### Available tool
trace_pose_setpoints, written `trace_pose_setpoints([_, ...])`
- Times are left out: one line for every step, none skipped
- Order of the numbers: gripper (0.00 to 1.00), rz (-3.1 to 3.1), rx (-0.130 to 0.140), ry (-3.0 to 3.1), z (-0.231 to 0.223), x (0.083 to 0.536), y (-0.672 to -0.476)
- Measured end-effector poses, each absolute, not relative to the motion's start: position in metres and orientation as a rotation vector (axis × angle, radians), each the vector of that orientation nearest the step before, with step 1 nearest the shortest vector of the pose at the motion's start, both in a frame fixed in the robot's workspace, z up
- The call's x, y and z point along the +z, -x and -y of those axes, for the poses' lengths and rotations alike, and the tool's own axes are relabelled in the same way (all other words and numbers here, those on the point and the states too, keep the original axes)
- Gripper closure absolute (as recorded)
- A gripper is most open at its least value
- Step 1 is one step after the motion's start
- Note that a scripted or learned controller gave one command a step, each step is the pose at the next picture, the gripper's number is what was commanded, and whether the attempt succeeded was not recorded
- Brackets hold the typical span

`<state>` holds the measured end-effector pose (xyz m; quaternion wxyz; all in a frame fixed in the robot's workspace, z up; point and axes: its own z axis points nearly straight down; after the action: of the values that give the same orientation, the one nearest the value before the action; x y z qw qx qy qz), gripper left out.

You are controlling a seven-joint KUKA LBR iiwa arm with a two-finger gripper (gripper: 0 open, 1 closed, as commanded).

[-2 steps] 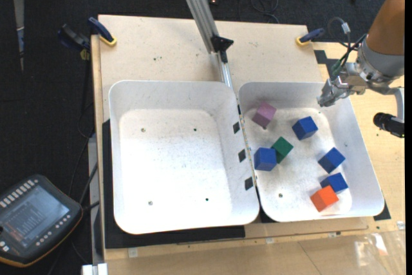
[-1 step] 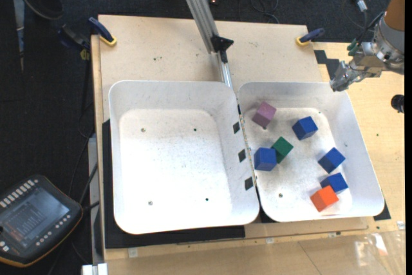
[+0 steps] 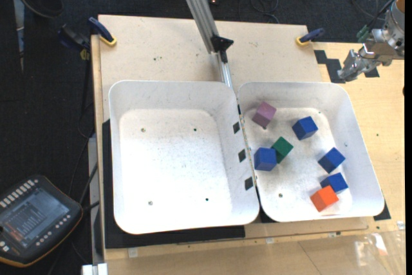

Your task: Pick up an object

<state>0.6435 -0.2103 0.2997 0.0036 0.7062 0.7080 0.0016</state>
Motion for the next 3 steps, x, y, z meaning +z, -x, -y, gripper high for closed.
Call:
trace_pose_setpoints([1.0,-2.231,0.0,-2.215,0.148,0.284,-0.645])
trace_pose_setpoints([1.0,-2.232,-0.001,-2.215,0.093,0.269,-0.638])
trace_pose_setpoints([1.0,-2.231,0.0,-2.215,0.044,0.256,-0.634])
